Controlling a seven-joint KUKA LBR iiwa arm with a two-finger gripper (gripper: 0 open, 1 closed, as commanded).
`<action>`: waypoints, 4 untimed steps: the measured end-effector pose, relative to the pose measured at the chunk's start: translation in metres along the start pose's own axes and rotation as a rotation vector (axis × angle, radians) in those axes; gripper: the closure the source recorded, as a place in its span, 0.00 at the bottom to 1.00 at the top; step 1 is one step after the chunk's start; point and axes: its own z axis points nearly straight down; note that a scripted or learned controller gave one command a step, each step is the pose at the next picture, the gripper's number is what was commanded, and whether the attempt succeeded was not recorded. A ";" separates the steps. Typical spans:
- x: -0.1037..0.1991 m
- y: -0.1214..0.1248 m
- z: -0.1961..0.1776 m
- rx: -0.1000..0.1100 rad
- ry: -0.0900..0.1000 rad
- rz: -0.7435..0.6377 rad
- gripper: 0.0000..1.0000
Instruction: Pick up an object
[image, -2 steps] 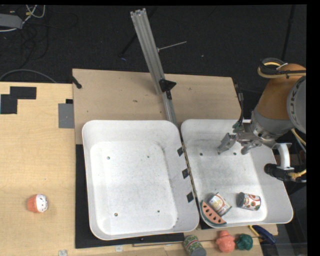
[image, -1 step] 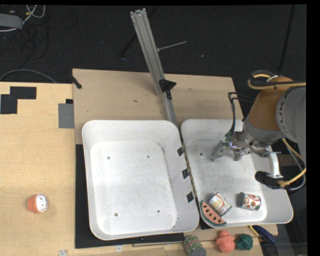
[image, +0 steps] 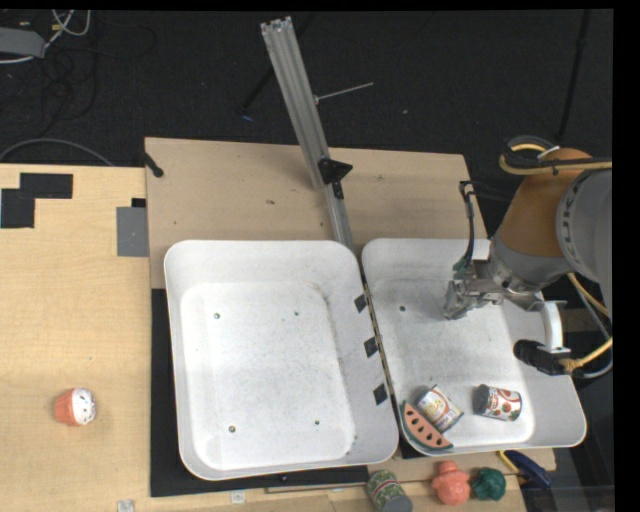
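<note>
No writing on any label can be read at this resolution. The right bin (image: 560, 425) holds three objects along its near edge: a small can (image: 437, 408) lying tilted, with a white, red and yellow label; a second can (image: 497, 402) on its side, dark at one end with a white and red label; and a watermelon slice toy (image: 426, 428), red with a green rind, resting against the near left corner and touching the first can. The claw (image: 462, 298) hangs over the bare middle of the right bin, nearer its far edge, well apart from all three objects; nothing lies between its tips, and whether they are apart or together cannot be told. The left bin (image: 190, 260) sits beside it. On the surface (image: 60, 300) left of the bins rests a small round orange and white figure (image: 75, 407).
</note>
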 end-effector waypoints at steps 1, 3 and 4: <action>0.001 0.010 -0.049 -0.006 -0.001 -0.004 1.00; -0.007 0.004 -0.158 -0.008 -0.002 -0.004 1.00; -0.008 0.004 -0.165 -0.002 -0.001 -0.006 1.00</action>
